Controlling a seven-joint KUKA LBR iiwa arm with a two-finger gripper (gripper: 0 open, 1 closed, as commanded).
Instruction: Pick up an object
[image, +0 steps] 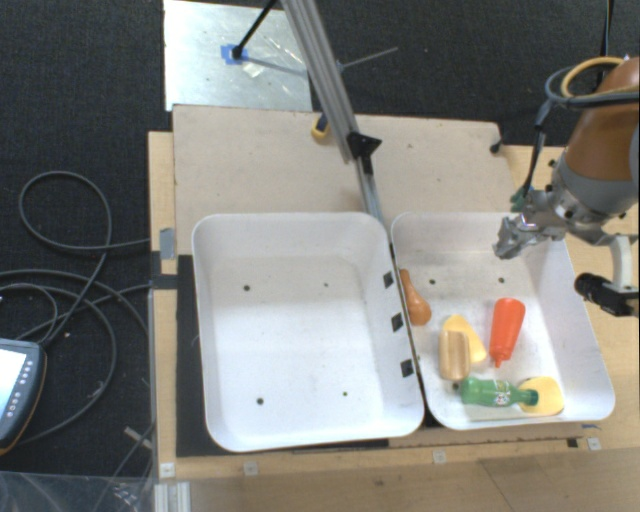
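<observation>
Hovering over the right bin (590, 352), the gripper (514, 240) carries nothing visible.

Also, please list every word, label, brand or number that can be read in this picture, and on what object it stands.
None can be read.
green bottle: a pale label patch, too blurred to read.
handheld screen at the left edge: lit display, text too small to read.

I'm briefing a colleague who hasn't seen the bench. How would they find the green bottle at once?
Look in the right-hand bin, along its near edge. The green bottle lies on its side there, its cap end against a yellow piece. It is the only green item; its neighbours are orange, yellow or tan.
</observation>
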